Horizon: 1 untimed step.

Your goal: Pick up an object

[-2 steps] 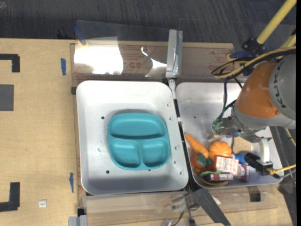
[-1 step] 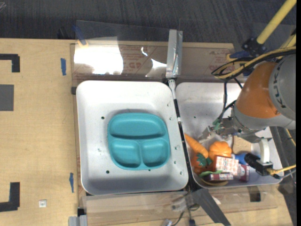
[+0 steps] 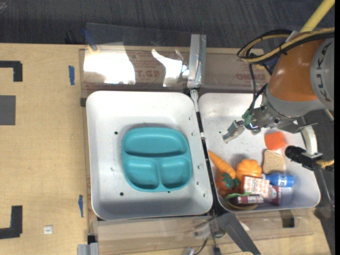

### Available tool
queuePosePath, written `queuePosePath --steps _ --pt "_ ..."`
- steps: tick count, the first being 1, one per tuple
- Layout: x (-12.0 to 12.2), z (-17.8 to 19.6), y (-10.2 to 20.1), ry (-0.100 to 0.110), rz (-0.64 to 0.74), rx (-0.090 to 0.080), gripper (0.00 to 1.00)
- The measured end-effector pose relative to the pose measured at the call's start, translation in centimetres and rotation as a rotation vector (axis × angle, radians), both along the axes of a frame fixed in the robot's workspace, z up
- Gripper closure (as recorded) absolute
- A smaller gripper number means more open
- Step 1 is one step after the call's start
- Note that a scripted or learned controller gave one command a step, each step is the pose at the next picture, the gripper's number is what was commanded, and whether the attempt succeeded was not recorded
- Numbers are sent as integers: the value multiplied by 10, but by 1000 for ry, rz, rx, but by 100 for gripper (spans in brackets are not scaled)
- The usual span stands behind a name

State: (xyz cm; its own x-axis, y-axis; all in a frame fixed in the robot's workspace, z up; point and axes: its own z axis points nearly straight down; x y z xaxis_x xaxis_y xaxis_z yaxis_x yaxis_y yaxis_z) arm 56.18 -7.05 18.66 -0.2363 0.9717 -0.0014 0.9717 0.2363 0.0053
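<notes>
My gripper (image 3: pixel 234 130), its jaws spread and holding nothing, hangs over bare floor in the right bin (image 3: pixel 212 110), well apart from the toy carrot (image 3: pixel 222 164) in a crowded heap where a descent could jam against neighbours.

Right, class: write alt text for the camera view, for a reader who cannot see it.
A grey and orange robot arm reaches from the right, its gripper over the right white bin, where a toy carrot, an orange and small packages are piled. The left white bin holds a teal divided tray.
</notes>
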Motion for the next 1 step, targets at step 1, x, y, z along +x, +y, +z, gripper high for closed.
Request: queuePosePath --steps 1 --pt "-76 -58 -32 10 -123 0 0"
